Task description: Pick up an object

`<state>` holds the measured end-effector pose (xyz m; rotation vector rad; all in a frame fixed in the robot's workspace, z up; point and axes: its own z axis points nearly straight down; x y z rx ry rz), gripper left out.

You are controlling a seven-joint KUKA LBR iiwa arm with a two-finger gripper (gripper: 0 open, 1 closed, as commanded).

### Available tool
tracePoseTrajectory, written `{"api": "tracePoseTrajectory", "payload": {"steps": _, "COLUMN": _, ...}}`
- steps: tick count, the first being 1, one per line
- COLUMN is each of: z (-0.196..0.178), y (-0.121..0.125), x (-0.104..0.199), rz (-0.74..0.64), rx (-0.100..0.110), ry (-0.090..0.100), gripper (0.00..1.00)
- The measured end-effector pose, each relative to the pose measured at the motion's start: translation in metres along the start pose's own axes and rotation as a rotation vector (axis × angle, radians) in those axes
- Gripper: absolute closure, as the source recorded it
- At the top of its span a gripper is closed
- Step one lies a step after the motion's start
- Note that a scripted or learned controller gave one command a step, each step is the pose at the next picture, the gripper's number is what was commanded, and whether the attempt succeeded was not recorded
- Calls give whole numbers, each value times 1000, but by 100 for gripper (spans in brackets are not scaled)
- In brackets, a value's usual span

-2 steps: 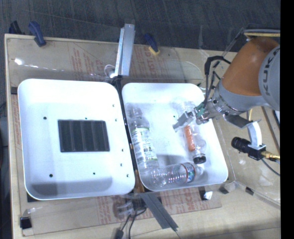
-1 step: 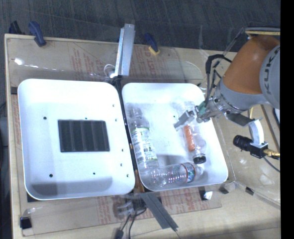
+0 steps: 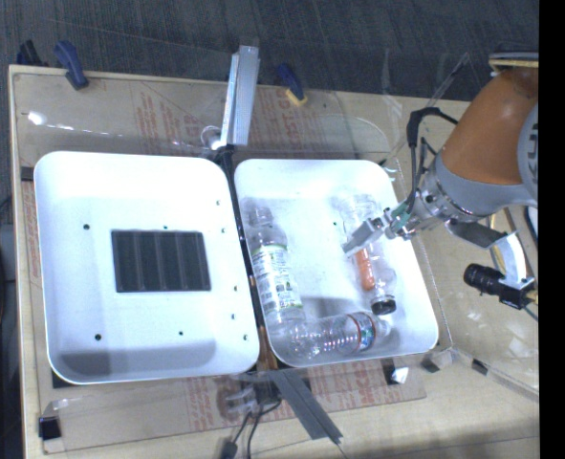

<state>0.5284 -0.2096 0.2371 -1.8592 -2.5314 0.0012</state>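
The tool (image 3: 363,234) hangs over the right bin (image 3: 411,299) just above an orange tube (image 3: 368,271) (its grip state I cannot tell).

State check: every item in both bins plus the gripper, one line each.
Left white bin: holds a dark ribbed rectangular panel, lying flat.
Right white bin: holds the bottles and the tube.
Clear plastic bottle with white label: lying on its side along the bin's left wall.
Clear plastic bottle with red band: lying on its side along the near wall.
Small orange tube with dark cap: lying flat.
Gripper: low over the right bin, above the tube.
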Motion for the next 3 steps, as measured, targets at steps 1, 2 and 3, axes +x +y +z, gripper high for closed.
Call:
{"api": "tracePoseTrajectory", "payload": {"steps": 1, "z": 0, "y": 0, "x": 0, "rz": 0, "rx": 0, "ry": 0, "gripper": 0}}
{"api": "tracePoseTrajectory", "payload": {"steps": 2, "z": 44, "y": 29, "x": -9, "rz": -30, "rx": 3, "ry": 2, "gripper": 0}}
{"api": "tracePoseTrajectory", "payload": {"steps": 3, "z": 29, "y": 23, "x": -7, "rz": -57, "rx": 0, "ry": 0, "gripper": 0}}
